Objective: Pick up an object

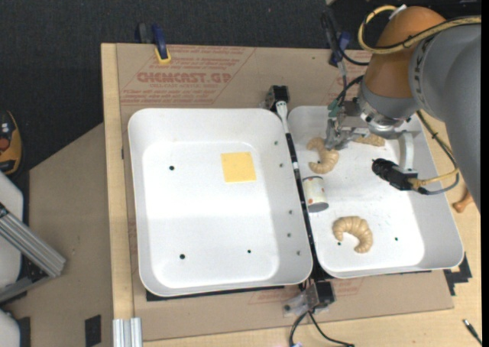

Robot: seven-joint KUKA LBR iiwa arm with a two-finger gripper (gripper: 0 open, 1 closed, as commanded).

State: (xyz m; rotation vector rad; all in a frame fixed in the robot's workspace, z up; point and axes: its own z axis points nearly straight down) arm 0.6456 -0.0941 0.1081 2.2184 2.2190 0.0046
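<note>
White bins, two of them, side by side. Gripper (334,141) is low in the right bin (428,257), near its far rim; whether it clutches anything, I cannot tell. Two croissants: one (325,159) touching just below it, another (354,231) well nearer us. One small cylinder (314,192) lies between. One yellow square (238,167) sits far left, open floor all around.

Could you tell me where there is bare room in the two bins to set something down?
Left bin: bare all around the yellow square. Right bin: crowded at the back, around the gripper and small croissant; a patch lies free right of the large croissant.
</note>
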